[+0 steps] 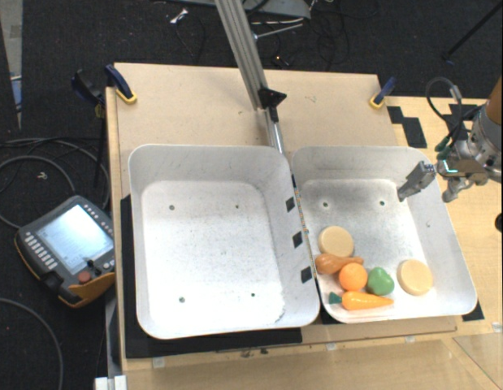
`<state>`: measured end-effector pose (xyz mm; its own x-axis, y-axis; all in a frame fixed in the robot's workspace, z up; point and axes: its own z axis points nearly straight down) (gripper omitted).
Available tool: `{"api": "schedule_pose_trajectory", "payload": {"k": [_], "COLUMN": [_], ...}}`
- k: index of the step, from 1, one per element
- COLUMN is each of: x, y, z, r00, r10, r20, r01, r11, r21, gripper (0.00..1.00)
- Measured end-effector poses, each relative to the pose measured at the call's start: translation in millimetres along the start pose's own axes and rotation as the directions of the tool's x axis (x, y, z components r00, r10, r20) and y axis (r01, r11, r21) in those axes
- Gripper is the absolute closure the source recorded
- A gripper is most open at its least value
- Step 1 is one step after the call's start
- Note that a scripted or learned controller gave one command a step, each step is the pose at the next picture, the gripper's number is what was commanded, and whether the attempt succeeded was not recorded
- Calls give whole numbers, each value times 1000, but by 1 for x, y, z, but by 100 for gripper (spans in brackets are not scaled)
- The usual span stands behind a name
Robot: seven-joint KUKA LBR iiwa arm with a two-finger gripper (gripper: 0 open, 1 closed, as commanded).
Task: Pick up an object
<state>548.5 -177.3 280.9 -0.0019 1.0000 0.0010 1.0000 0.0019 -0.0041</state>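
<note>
Camera view is showing the pickable stuff all sitting in the right bin [446, 242], bunched toward its near edge: a pale round disc [336, 240], an orange ball [353, 277], a green piece [381, 281], a carrot [366, 301] lying flat along the front, and a second pale disc [415, 276] a bit off to the side. Something brownish is peeking out from beside the orange ball, too hidden to call.

Nothing is being lifted yet, so the task is basically sitting at the start. The hand [438, 179] is hanging over the far right corner of that bin, well apart from the pile, with its two fingers spread open and nothing between them. My guess is it's going to need to swing in toward the near edge and drop down before any grab.

The left bin [153, 218] is sitting beside it on the tabletop [194, 104], and a teach pendant [68, 250] is lying on the floor off to the side.
</note>
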Motion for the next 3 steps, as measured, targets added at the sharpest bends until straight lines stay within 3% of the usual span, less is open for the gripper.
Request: {"api": "schedule_pose_trajectory", "payload": {"k": [1, 3], "x": [0, 6], "y": [1, 9], "z": [-2, 88], "r00": [1000, 1000], "r10": [0, 2], "r20": [1, 0], "r01": [0, -2], "r11": [1000, 1000], "r21": [-4, 1], "gripper": [0, 0]}}
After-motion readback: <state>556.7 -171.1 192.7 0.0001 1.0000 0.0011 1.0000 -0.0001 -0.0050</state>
